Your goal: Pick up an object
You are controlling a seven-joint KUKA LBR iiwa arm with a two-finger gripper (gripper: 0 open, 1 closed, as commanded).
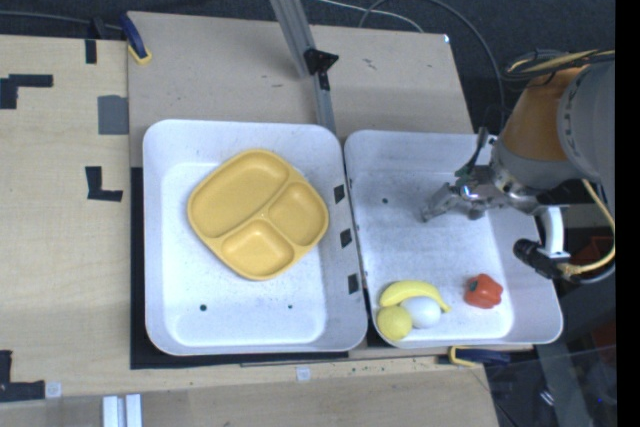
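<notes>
From above, two shallow white plastic bins sit side by side on a pale bench. The left bin (170, 315) holds a yellow plastic tray (258, 213) with three compartments, lying flat and turned at an angle, nearer the far side of that bin.

The right bin (400, 165) holds a small cluster along its near edge. A yellow banana-shaped toy (408, 292) curves over a white egg-like ball (425, 313), with a round yellow lemon-like piece (393, 322) touching them at the near left. A red pepper-shaped toy (483, 291) lies apart from that cluster, to its right, near the bin's right wall.

The grey arm with its orange band (535, 125) enters from the right and bends down over the right bin. Its metal two-finger gripper (437, 206) points left, low over the bare floor in the middle of that bin, well apart from the toys at the near edge. The fingers (432, 210) appear spread slightly, with nothing between them.

A grey metal pole (285, 5) slants across the far side of the bench, ending between the two bins.
</notes>
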